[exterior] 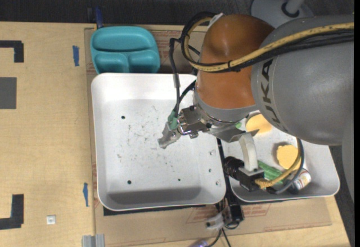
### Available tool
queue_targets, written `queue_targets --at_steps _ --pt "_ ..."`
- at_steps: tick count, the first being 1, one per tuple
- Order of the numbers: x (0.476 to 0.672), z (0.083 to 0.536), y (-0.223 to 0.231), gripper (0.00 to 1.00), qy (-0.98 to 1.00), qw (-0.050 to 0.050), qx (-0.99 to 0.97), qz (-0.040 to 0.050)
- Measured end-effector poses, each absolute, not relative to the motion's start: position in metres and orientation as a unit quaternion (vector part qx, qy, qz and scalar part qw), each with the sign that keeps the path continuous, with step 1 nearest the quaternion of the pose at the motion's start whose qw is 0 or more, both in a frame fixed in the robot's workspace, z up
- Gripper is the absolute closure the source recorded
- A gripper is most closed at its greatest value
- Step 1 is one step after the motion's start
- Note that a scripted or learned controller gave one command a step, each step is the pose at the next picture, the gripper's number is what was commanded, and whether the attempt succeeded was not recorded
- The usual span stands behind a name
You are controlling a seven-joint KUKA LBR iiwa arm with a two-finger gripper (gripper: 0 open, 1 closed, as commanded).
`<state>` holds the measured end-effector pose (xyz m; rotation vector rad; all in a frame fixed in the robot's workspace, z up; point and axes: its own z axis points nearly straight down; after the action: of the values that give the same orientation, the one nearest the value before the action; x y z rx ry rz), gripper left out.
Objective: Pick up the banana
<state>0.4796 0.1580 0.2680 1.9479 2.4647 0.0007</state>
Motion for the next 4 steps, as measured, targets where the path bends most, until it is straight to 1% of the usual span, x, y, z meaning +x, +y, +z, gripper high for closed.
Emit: queue_targets --at_steps 1,2,3,4 --pt "0.478 0.169 0.215 0.0 0.775 -0.001 0.632 -0.0012" --pt "0.479 0.147 0.201 0.0 0.759 -0.001 0.651 -0.0014" --pt "0.478 0.113 0.211 0.0 0.463 0.0 0.886 -0.0013" --pt "0.496 0.168 0.135 0.0 0.74 0.0 0.673 0.0"
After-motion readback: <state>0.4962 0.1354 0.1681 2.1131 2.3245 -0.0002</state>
